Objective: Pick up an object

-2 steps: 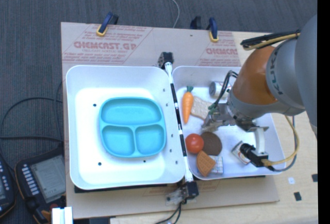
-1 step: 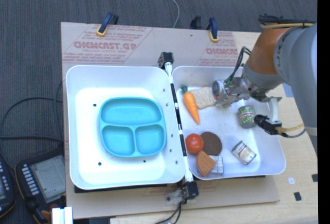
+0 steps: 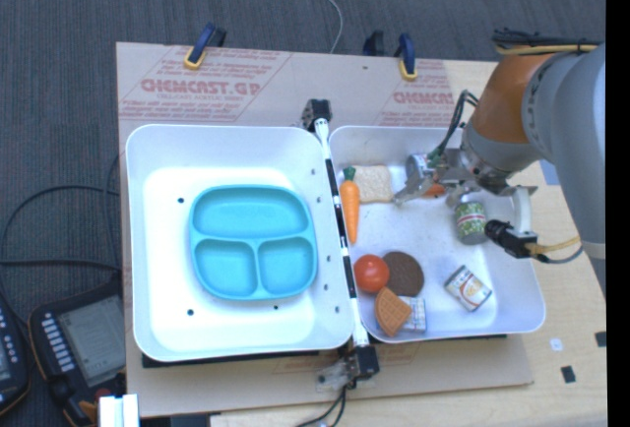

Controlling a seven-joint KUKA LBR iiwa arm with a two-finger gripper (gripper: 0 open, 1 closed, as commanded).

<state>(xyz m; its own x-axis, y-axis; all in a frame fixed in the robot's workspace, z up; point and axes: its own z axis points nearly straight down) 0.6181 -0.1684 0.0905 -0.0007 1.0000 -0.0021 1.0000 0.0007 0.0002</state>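
Note:
My gripper [image 3: 421,181] hangs low over the back middle of the right bin [image 3: 512,312], the grey arm with its orange band [image 3: 502,100] reaching in from the right. Just left of the gripper lies a pale square cracker [image 3: 373,183], with a carrot [image 3: 349,204] beside it along the bin's left wall. A small green can [image 3: 471,220] stands right of the gripper. Toward the front sit a red tomato [image 3: 370,273], a round brown cookie [image 3: 403,273], an orange waffle piece [image 3: 392,311] and a white tin [image 3: 468,287]. Nothing is visibly held.
The left bin [image 3: 157,317] holds a blue three-compartment plate [image 3: 254,242]. A black divider clamp runs between the two bins. Blue clamps pin the board at the back, and cables trail off the bench at left and right.

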